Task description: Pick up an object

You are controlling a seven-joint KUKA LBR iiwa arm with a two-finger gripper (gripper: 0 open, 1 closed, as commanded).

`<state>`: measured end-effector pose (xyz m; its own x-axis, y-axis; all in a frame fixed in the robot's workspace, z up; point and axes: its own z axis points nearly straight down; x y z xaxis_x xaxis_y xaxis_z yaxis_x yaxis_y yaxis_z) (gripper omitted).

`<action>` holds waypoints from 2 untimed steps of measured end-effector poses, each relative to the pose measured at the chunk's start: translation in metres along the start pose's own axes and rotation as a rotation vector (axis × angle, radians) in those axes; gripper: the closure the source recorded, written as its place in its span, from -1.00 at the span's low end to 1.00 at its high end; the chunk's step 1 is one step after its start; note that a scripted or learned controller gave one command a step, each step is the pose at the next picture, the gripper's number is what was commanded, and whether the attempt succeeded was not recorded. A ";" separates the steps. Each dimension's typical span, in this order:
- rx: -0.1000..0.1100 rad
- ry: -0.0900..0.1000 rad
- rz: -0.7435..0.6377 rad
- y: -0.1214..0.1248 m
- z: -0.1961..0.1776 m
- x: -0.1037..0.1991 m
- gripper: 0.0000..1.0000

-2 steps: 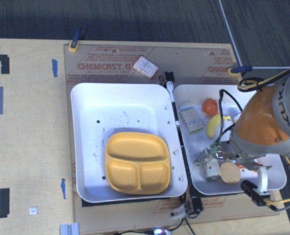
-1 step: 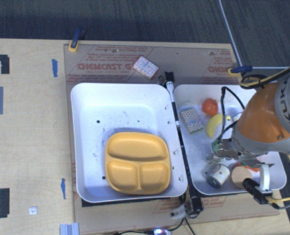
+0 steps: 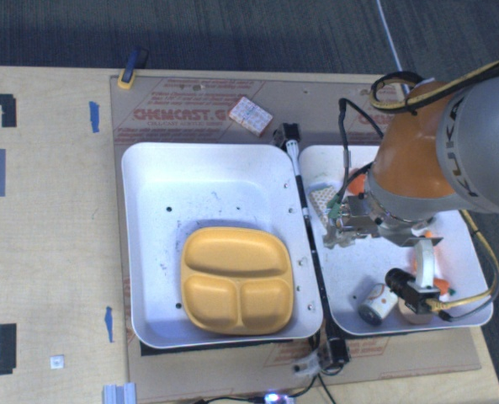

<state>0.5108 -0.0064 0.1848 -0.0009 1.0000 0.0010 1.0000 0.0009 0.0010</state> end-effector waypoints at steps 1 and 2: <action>0.000 -0.001 0.000 0.000 0.000 0.000 -1.00; -0.024 0.010 -0.007 0.003 0.041 -0.032 -1.00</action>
<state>0.5140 -0.0379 0.1440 -0.0079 0.9999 0.0106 0.9997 0.0076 0.0251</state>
